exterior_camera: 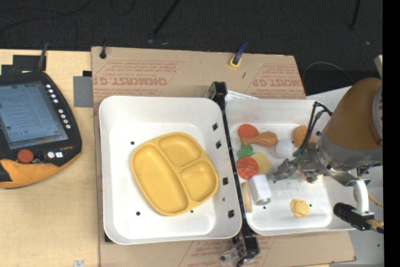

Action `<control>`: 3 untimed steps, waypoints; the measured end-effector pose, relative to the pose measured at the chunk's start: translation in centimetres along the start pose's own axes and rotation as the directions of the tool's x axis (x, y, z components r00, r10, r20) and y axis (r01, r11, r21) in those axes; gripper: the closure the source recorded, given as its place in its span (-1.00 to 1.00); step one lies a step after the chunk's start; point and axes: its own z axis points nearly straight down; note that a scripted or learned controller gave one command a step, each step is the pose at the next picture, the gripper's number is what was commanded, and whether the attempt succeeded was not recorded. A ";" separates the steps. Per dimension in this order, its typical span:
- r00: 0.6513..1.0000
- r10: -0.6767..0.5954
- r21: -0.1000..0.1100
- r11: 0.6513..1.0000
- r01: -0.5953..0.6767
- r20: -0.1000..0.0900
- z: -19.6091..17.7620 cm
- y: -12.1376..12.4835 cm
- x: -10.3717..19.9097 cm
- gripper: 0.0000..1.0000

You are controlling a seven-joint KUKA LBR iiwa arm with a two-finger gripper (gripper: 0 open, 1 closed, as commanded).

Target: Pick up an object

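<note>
Toys (256,159) lie just left of gripper (289,169) — right bin (315,219).

Arm (356,122) cut off at the right edge, covering the right bin's (275,225) far corner. Orange item (300,133) partly hidden behind the claw (289,170), whose finger spacing is indistinct. Tablet (31,128) cropped at left.

You have a red tomato (247,166), chicken drumstick (264,139), white cylinder (259,189) and yellow lump (300,207) lying loose in the right bin (275,226).
</note>
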 end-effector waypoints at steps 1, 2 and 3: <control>1.000 0.000 -0.003 1.000 0.000 0.001 3.8 0.0 0.2 -1.00; 1.000 0.008 -0.004 1.000 -0.008 0.001 2.6 -0.1 0.0 1.00; 1.000 0.007 -0.008 1.000 -0.007 0.003 -1.8 -0.6 0.1 1.00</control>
